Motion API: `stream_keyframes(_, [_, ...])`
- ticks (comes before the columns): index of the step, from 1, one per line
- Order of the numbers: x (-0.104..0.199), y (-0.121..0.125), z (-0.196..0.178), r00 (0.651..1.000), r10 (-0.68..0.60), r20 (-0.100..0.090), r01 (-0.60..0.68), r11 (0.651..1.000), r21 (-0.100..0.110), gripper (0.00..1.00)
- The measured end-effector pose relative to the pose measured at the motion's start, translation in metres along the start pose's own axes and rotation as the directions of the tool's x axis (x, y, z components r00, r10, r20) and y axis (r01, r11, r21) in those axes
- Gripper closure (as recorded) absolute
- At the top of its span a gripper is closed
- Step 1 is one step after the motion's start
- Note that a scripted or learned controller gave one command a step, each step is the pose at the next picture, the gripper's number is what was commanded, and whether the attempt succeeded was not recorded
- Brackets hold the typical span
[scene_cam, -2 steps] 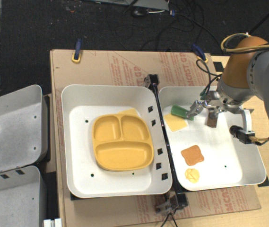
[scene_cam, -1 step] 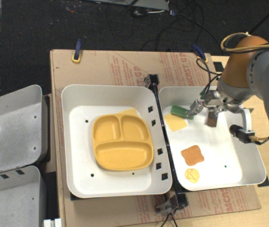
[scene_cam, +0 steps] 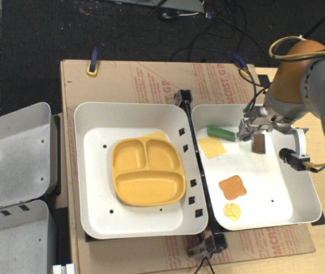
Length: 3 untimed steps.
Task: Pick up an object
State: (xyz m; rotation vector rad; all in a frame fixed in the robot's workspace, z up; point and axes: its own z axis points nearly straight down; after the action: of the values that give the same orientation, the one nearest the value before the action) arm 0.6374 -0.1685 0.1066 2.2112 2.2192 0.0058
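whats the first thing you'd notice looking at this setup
The big yellow divided tray in the left bin stands out first. Next is the grey and orange arm reaching in from the right, its pincer low over the right bin near a green stick and a pale yellow slice.

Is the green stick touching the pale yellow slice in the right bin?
Apart. In the camera view, a strip of white bin floor shows between the green stick and the pale yellow slice below it.

Cardboard sheet (scene_cam: 128,79) under bins, blue clamp (scene_cam: 93,61), cables (scene_cam: 219,13) on dark floor, grey trays (scene_cam: 13,153) left
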Motion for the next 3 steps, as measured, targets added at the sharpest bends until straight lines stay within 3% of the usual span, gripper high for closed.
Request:
stream_keyframes(2, [-0.001,0.001,-0.118,1.000,0.001,-0.001,-0.001,1.000,0.001,1.00])
stream_keyframes(3, [0.047,0.000,-0.111,1.000,-0.003,-0.004,0.003,1.000,0.009,1.00])
